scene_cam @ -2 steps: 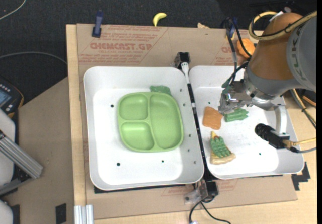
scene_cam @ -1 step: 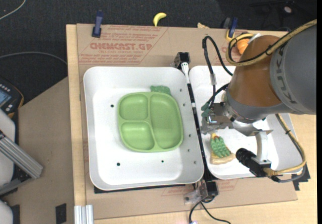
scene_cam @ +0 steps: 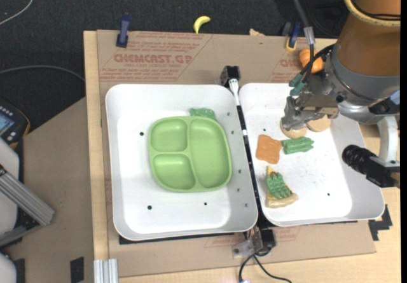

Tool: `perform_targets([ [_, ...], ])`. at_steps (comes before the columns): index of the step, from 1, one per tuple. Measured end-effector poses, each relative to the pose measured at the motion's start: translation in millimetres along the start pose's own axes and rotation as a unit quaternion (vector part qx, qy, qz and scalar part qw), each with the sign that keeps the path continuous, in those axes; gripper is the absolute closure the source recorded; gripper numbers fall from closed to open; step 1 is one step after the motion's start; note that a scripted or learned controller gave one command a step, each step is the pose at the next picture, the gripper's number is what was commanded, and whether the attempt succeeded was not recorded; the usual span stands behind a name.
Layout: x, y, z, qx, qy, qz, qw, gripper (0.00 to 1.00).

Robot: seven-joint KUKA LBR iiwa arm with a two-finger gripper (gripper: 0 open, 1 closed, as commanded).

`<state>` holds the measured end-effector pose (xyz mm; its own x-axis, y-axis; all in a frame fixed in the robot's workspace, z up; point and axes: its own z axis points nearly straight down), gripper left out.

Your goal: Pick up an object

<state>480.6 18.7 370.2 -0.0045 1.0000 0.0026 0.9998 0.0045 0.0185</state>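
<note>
Look at the right side of the picture. Your arm, grey with an orange band, comes in from the upper right. Its gripper hangs low over the upper part of the right bin.

You cannot tell from here how the gripper is set, or whether anything is caught in it. A round tan thing sits just beside the tip, partly hidden by the gripper.

Three more things lie in the right bin, all in its left half. An orange square piece lies just below and to the left of the gripper. A small green toy lies right next to the orange piece, on its right side. Lower down you see a wedge-shaped toy, tan with green on top. It sits apart from the other two.

The left bin holds a green plate with three sections, sitting in the middle. A small green bit peeks out at the plate's top edge.

Both bins rest on a brown board. A yellow thing lies just past its top edge.
</note>
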Motion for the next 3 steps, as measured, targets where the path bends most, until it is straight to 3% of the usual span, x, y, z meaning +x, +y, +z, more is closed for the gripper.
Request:
perform_targets([
  [1,96,-1,6,0.008,0.000,-0.003,1.0000,1.00],
  [2,90,0,-5,0.007,-0.001,0.001,1.0000,1.00],
  [3,74,64,131,0.015,-0.003,0.004,0.9999,1.00],
])
